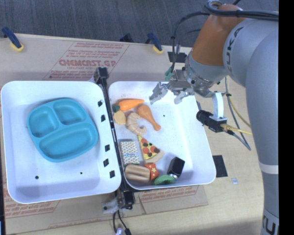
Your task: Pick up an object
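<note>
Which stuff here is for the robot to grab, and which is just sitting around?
For the job:
- grey metal pincer, open
- orange toy carrot
- tan toy chicken drumstick
- toy pizza slice
- toy shrimp

Just lying about:
- blue plastic divided plate
- left white bin
- blue clamps

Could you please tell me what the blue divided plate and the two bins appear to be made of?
The blue plate looks like moulded plastic with a matte finish: even colour, rounded compartment ridges, soft glare. The left bin and right bin seem thin white plastic, smooth and slightly glossy, with rounded rims, though coated metal can't be excluded.
</note>
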You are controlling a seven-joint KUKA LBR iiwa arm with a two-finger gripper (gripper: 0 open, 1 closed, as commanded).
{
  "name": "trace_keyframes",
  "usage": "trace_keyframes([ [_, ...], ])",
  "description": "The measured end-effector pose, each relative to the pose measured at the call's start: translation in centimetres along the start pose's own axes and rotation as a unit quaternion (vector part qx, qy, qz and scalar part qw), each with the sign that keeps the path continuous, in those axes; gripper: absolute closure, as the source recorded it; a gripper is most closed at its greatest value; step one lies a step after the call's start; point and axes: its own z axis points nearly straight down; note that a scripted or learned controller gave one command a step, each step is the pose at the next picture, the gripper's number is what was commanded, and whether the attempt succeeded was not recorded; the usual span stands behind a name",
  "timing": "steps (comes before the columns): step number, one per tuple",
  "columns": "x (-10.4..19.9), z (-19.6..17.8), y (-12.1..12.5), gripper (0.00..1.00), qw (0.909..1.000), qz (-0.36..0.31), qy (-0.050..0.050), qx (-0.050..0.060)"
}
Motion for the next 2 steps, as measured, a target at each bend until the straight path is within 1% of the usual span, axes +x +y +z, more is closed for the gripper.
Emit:
trace_keyframes([
  [1, 0.5, 8.1, 1.7, 0.00, 0.9936, -0.113, 0.000, 0.000],
  [2, -1.4, 13.1, -0.5, 0.00, 0.9401, -0.341, -0.005, -0.007],
])
